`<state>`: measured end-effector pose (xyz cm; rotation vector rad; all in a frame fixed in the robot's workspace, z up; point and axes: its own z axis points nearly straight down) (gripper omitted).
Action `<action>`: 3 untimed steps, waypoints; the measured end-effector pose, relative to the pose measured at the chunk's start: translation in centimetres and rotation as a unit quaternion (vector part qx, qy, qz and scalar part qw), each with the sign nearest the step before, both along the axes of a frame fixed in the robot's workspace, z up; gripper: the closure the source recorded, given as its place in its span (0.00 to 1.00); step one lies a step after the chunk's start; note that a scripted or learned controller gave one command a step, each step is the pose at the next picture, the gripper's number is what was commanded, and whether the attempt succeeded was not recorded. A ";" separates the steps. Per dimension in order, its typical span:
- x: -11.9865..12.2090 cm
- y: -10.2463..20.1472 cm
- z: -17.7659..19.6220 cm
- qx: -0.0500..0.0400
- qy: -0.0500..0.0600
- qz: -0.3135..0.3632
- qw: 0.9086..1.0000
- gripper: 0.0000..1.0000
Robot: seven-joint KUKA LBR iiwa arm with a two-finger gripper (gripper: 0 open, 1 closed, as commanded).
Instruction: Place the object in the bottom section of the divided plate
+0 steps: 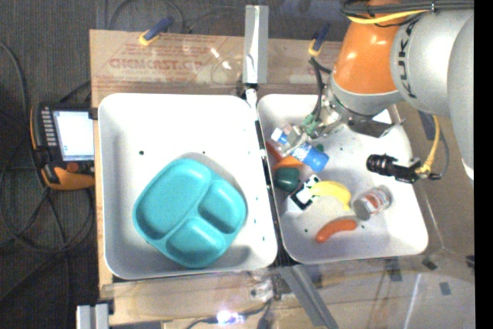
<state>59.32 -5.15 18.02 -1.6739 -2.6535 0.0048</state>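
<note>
While gripper (314,127) hovers, clutter (327,196) crowds below.

The divided plate (190,212) looked smooth matt turquoise plastic; the white bins (123,127) were glossy (plastic too); the bench (154,62) raw wood.

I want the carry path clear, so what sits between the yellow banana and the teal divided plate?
In the camera view, between the yellow banana and the teal divided plate lie a black-and-white object, a dark green object and the bins' adjoining walls.
</note>
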 end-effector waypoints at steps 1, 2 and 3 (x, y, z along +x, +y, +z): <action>0.1 0.3 5.5 -0.001 0.000 -0.100 0.995 1.00; -6.1 6.6 1.1 -0.001 0.002 -0.122 0.992 1.00; -6.8 14.4 5.0 -0.002 0.001 -0.106 0.994 1.00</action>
